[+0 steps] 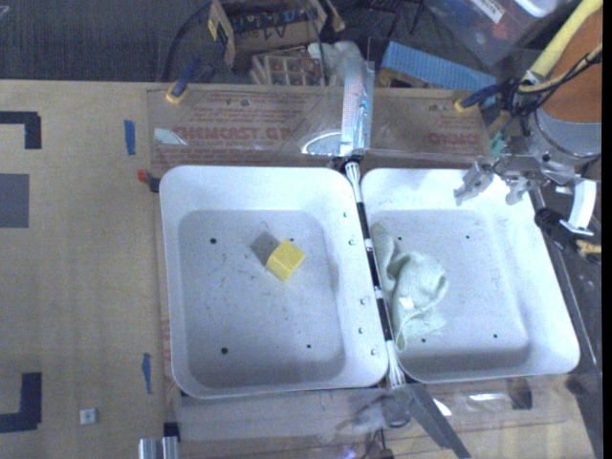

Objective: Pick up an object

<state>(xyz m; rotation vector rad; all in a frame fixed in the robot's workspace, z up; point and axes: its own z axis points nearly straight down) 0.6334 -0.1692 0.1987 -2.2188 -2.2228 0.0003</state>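
From my station I can make out reddish printed lettering on the clear panel [244, 122] behind the left bin, and more on the panel [435, 132] behind the right bin, but both are too blurred to read.

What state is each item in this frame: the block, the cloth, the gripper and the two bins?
yellow block: lying on the left bin's floor, free of the gripper, a small grey piece touching its upper left.
pale cloth: crumpled in the right bin against its left wall, untouched.
gripper: above the right bin's far right corner, holding nothing.
left bin: holds the block.
right bin: holds the cloth.
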